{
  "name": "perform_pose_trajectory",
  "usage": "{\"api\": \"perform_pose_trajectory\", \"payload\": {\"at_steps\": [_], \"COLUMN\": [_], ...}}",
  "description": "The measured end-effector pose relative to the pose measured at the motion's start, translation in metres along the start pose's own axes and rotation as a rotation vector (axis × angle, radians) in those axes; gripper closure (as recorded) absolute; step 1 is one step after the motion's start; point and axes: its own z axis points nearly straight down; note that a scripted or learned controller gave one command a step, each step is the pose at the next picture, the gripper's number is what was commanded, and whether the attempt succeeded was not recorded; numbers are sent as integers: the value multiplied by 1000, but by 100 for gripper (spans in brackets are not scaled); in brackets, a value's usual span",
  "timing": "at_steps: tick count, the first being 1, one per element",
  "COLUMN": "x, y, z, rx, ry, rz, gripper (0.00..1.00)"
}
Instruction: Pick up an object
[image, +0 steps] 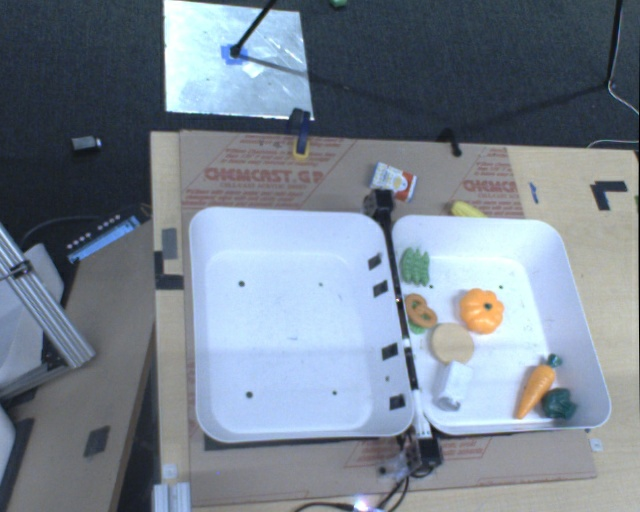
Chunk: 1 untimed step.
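Toys crowd the right bin (560, 262) on the table (250, 165): a pumpkin (481, 310) mid-bin, a carrot (535, 389) near the front corner. The pumpkin, sitting apart, looks the cleanest pick from above. The tool's state cannot be told.

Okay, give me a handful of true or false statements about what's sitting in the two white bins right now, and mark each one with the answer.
1. The orange pumpkin lies in the right bin. True.
2. The carrot lies in the left bin. False: it lies in the right bin, near its lower right corner.
3. The green leafy piece sits near the divider between the bins. True.
4. The pale round disc is stacked on top of the pumpkin. False: it lies on the bin floor, below and to the left of the pumpkin in the view.
5. A yellow object rests outside the right bin, beyond its far rim. True.
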Motion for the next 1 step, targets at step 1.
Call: {"api": "perform_pose_trajectory", "payload": {"at_steps": [1], "x": [-45], "y": [0], "z": [0], "rx": [0], "ry": [-2], "rz": [2], "gripper": [100]}}
